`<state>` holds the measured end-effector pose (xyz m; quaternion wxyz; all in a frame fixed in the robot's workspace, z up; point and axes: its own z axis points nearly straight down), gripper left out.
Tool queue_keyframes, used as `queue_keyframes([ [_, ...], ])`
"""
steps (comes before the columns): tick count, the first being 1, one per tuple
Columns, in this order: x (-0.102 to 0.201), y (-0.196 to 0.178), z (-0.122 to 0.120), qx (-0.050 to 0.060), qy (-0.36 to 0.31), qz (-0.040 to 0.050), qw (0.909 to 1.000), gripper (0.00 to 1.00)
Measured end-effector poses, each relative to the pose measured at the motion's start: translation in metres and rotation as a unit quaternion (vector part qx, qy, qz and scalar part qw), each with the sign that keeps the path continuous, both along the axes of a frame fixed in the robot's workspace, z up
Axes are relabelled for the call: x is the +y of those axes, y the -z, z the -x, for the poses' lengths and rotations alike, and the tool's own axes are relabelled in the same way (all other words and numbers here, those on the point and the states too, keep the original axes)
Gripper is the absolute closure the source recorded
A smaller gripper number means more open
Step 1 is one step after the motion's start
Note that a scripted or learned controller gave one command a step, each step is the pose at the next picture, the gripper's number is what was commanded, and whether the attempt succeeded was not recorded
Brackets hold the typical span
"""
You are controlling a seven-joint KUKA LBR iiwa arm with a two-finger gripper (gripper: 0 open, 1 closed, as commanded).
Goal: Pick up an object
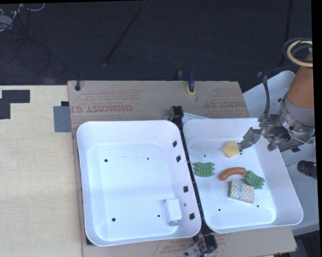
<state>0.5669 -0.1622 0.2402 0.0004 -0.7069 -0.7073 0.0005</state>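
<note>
— Claw [254, 136] first: it hangs over the upper right part of the right bin [290, 210], just beside the yellow block [231, 148]. One dark finger points down-left toward that block. Whether it is spread or clenched, I cannot tell; nothing shows between its tips.

— So what is there to pick?

— Right bin: the yellow block nearest the claw, a green leafy piece [203, 169] by the divider, an orange sausage [232, 173] mid-bin, a second green piece [254, 179] touching its right end, and a patterned packet [242, 191] just below them. Left bin [88, 154]: a white block [172, 210] near the lower right corner, well apart from the arm.

— What could spoil it?

— I judge the claw sits off to the block's right, not above it. Descending from there, a finger may strike the block's edge and shove it away instead of straddling it. Should it go for the sausage cluster, the pieces lie so close that it may pinch two or slip off the rounded sausage.

— And the white block?

— Pale on pale, and far away; a poor target.
</note>
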Motion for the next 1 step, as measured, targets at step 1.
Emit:
queue_keyframes([
  [1,-0.0006,-0.0098,0.0000,0.001,0.000,-0.0003,1.0000,1.00],
])
